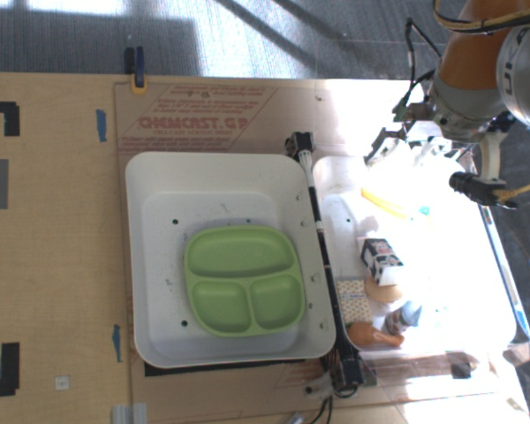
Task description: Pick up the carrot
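Carrot: the stubby orange carrot [371, 333] lies in the right-hand shallow white bin [336, 177], at its near left corner, close to the divider between the bins.
Hand: the arm's two-finger hand [396, 144] hangs above the far edge of the right bin, well apart from the carrot; its dark fingers look spread, with nothing between them.
Arm: the grey arm with the orange band [486, 34] comes in from the far right corner.
Neighbours: a small black-and-white carton [381, 259] sits near the bin's middle; a yellow stick-like thing [385, 203] lies beyond it.
Left bin: the other white bin [150, 237] holds a green three-section plastic plate [244, 280].
Glare: strong light washes out the right bin's far side.
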Robot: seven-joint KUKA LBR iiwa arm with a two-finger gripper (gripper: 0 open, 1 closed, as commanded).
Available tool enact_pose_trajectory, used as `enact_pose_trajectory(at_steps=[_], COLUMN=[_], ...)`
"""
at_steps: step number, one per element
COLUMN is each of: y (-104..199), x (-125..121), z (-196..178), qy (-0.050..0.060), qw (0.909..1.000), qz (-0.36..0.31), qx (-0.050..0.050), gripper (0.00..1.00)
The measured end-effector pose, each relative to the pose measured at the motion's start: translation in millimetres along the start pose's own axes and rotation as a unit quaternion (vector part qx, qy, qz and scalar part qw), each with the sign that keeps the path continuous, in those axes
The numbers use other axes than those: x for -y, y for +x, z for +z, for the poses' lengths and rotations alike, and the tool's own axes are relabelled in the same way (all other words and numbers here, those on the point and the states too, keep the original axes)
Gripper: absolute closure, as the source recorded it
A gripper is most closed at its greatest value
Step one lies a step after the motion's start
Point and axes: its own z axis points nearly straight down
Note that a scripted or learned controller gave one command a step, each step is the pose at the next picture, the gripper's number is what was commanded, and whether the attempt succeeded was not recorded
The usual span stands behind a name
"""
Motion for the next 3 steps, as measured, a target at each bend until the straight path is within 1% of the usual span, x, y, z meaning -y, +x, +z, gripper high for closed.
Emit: enact_pose_trajectory(at_steps=[1,2,3], y=[-2.5,-53.7,-55.4], x=[1.5,128.4,124.0], z=[113.0,125.7,113.3], qy=[-0.007,-0.004,-0.012], qw=[0.9984,0.9987,0.9987], qz=[-0.057,-0.050,-0.049], qx=[0.001,0.003,0.008], gripper=[0.00,0.00,1.00])
